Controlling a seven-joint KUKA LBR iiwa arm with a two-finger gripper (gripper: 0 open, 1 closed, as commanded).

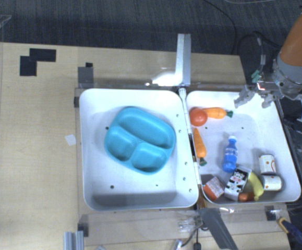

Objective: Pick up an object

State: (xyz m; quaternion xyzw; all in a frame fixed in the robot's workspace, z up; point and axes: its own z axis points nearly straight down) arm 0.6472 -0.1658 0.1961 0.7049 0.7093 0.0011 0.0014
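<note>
The right bin (284,139) holds several small items: a red tomato (198,117), a carrot (216,113) beside it, a second carrot (199,145) along the left wall, and a blue bottle (230,154) in the middle. My gripper (255,98) hovers over the bin's far right corner, above and to the right of the carrot and apart from it. It is open, with nothing between its spread fingers (243,97).
The left bin (96,186) contains a blue divided plate (140,139). At the right bin's near corner lie a white can (266,163), another can (272,183), a banana (255,184), a printed box (236,180) and a small packet (213,187).
</note>
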